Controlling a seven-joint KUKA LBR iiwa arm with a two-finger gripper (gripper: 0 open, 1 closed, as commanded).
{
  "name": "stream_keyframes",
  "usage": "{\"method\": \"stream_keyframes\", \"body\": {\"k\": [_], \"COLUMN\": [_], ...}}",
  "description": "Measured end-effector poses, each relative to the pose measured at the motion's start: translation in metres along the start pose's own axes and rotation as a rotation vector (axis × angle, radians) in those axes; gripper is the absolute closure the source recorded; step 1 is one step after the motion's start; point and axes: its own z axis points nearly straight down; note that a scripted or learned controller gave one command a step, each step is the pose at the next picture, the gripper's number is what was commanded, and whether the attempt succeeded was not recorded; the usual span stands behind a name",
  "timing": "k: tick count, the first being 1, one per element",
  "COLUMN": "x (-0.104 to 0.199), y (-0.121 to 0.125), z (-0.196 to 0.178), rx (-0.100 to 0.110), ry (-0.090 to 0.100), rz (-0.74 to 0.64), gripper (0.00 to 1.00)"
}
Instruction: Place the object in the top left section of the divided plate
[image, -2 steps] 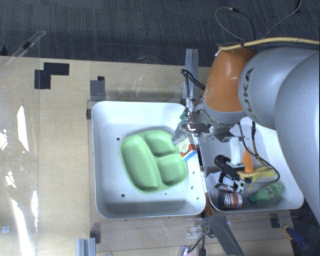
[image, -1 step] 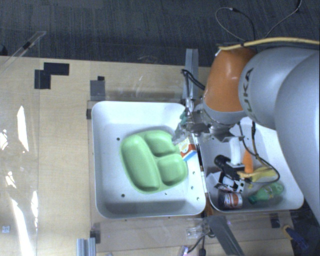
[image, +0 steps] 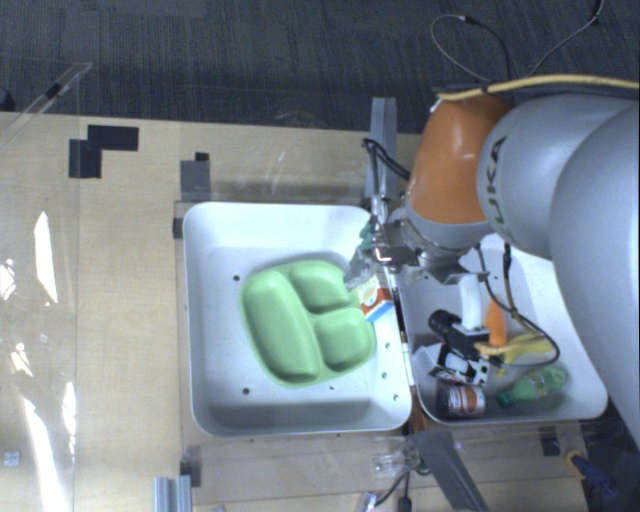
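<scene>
wooden desk (image: 110, 300) under two white bins; my arm (image: 560, 170) reaches in from the right, wrist bent down, claw (image: 372, 268) pinching a small orange-and-white object (image: 374, 300) at the green divided plate's (image: 300, 325) right edge.

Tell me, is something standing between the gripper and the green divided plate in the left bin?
Nothing visible does. The gripper hangs at the right edge of the green divided plate in the left bin, with a small red and white object just beneath it by the plate's rim.
</scene>
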Motion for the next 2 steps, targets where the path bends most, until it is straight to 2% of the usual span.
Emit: {"method": "stream_keyframes", "body": {"k": [2], "x": [0.0], "y": [0.0], "z": [0.0], "rx": [0.0], "ry": [0.0], "rz": [0.0], "gripper": [0.0]}}
